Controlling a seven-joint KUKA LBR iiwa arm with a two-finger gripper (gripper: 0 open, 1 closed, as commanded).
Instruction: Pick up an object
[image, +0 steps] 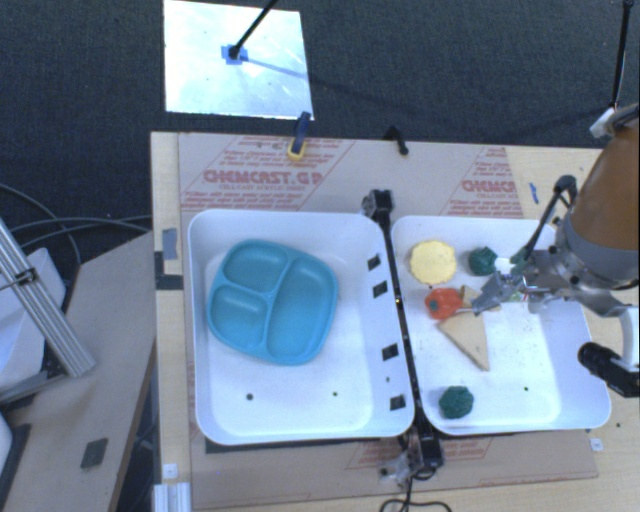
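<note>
Where carpet (80, 90) ends, bench (330, 165) w/ bins.

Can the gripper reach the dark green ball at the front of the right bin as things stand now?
Probably yes. The dark green ball lies alone on bare bin floor, apart from the tan wedge, and the gripper hovers in the same bin.

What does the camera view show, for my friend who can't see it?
A grey robot arm's gripper hovers in the right white bin above a red toy piece and tan wedge, near a round yellow piece. The left white bin holds a blue divided plate.
</note>
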